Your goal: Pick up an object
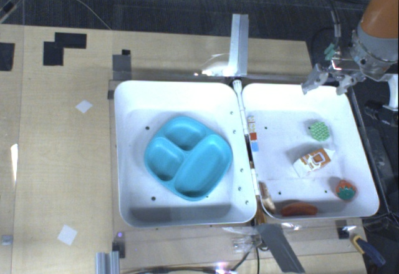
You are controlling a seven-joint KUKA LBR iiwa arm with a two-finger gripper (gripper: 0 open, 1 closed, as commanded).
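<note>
Above the right bin's far rim, the gripper hovers with fingers spread, holding nothing. It should descend squarely over the green ball just below.

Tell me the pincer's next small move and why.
Probably forward and down toward the green ball. The pincer hangs above the right bin's far corner, holding nothing, and the ball is the nearest object, lying apart from the others.

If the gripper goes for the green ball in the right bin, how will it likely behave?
The green ball looks round, so a nudge would probably roll it. Its bumpy surface may aid grip. It sits apart from the other items, leaving the gripper room.
</note>
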